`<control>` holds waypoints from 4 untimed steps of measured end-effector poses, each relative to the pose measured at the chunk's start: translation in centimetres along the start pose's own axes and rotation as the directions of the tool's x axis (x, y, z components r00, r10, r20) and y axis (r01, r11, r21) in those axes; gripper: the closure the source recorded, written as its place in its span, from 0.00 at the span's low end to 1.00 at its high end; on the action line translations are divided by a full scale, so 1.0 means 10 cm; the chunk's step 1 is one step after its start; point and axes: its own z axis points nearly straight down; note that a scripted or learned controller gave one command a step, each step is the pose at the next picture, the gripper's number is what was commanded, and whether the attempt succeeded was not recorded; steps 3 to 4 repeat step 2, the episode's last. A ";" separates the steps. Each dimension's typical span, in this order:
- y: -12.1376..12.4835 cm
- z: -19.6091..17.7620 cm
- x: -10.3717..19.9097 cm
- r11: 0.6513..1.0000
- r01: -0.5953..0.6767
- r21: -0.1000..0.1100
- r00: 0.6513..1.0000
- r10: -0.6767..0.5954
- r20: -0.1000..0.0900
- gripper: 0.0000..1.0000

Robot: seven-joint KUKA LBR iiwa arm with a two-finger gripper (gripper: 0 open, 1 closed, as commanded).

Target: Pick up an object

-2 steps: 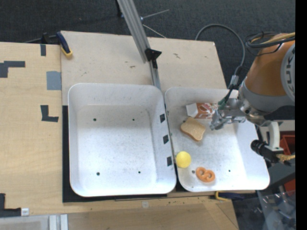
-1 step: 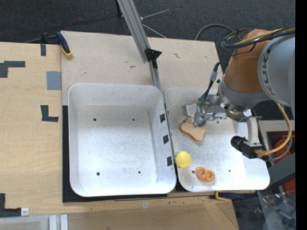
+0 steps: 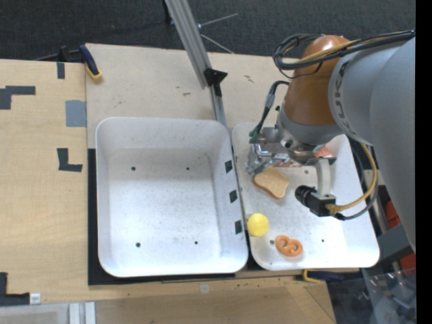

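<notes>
A tan toast slice [image 3: 272, 183] is seen lying flat in the right bin [image 3: 351, 248], in its upper left part, near the wall shared with the left bin [image 3: 162, 181]. The gripper [image 3: 260, 162] is placed low over the slice's upper left edge. It possibly touches the slice, but contact is not clear from this angle. Whether the gripper is open or closed cannot be told, since it is masked by the wrist above it. Nothing is seen held.

A yellow ball [image 3: 257, 224] is found below the slice, against the right bin's left wall. An orange pretzel [image 3: 289, 246] lies just right of the ball, near the front rim. The grey arm [image 3: 378, 79] is reached in from the right. Both bins are set on the wooden bench [image 3: 40, 181].
</notes>
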 end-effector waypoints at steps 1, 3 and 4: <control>0.16 0.04 0.45 1.000 0.000 0.000 1.000 0.000 0.000 1.00; 0.40 -0.01 0.99 1.000 0.001 -0.002 1.000 -0.001 -0.001 1.00; 0.40 -0.01 0.99 1.000 0.001 -0.002 1.000 -0.001 -0.001 1.00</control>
